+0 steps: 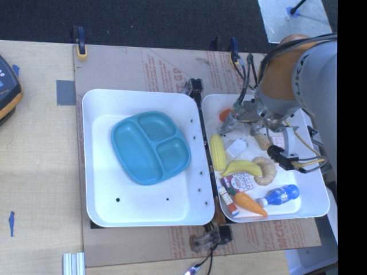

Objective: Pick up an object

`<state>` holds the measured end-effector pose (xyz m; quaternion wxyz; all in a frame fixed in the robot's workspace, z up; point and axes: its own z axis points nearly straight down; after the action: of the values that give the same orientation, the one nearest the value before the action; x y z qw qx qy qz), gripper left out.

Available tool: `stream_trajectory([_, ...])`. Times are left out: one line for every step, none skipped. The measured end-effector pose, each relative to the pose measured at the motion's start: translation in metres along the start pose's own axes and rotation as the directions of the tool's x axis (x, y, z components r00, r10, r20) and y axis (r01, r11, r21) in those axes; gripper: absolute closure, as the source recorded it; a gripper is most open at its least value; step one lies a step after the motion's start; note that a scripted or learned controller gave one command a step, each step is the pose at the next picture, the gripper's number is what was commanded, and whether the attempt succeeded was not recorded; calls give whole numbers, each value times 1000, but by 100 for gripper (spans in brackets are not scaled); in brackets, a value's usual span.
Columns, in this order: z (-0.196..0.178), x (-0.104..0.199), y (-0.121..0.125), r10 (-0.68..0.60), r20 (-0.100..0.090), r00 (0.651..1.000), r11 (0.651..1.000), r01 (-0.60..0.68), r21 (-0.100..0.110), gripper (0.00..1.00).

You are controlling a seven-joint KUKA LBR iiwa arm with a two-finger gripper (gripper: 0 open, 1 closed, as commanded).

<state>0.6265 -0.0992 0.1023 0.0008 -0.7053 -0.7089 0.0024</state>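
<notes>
My gripper (pixel 235 121) hangs low over the far left part of the right bin (pixel 312 211), under the grey arm with its orange band (pixel 281 76). A small red object (pixel 225 115) lies just left of it, and a white piece (pixel 236 148) sits just in front of it. Further forward lie a yellow corn cob (pixel 217 152), a banana (pixel 242 167), a beige ring-shaped pastry (pixel 265 171), a red and white packet (pixel 241 182), a carrot (pixel 249 204) and a blue bottle (pixel 281 195). The arm hides the bin's far right part.
The left bin (pixel 97 205) holds a blue divided plate (pixel 151 146). The rim between the two bins runs just left of the corn. Cables (pixel 298 159) hang off the wrist above the right bin. A dark device (pixel 7 87) lies at the bench's left edge.
</notes>
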Motion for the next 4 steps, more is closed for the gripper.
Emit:
stream_trajectory([10, 7, 30, 1, -2, 1000, 1000, -1, -2, 0])
stream_trajectory([0, 7, 30, -3, -2, 1000, 1000, 3, -1, 100])
stream_trajectory([-90, 75, -16, 0, -3, 1000, 1000, 0, -2, 100])
stream_trajectory([-95, 130, -38, -2, -2, 1000, 1000, 2, 1, 100])
